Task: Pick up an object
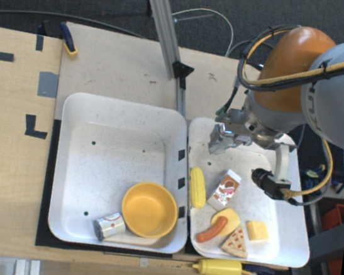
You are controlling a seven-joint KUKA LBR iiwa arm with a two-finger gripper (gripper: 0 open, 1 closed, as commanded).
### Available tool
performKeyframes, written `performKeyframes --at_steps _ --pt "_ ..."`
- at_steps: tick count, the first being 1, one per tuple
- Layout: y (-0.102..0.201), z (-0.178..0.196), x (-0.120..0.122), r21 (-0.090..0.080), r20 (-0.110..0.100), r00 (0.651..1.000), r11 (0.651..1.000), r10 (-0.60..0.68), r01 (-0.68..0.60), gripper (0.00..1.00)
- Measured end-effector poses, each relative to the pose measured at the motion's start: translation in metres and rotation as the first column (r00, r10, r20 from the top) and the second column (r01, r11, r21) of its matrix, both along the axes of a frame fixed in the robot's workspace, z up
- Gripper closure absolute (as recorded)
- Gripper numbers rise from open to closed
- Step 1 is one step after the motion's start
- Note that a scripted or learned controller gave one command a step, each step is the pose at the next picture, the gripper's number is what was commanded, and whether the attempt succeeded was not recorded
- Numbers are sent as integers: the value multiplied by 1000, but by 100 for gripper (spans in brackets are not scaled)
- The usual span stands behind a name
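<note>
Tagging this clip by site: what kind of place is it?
Probably a robotics lab pick-and-place test bench, not a home: two white bins side by side, toy food such as a corn cob and hot dog, tape marks on the bench, and the arm's hand over the right bin.

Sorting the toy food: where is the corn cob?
The corn cob lies along the right bin's left wall, beside the small carton.

No legible text anywhere; small carton (225, 190) and can (109, 225) carry printed labels, too blurred to read.
</note>
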State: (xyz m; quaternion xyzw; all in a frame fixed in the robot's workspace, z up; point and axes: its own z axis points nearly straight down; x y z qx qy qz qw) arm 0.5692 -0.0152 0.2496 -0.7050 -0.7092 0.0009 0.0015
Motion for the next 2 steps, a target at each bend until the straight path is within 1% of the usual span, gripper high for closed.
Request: performKeyframes --at_steps 1,2 --pt "51 1 -28 0 -1 1000 1000 1 -1 100" --pt "98 -18 -61 -1 -4 1000 1000 0 0 100"
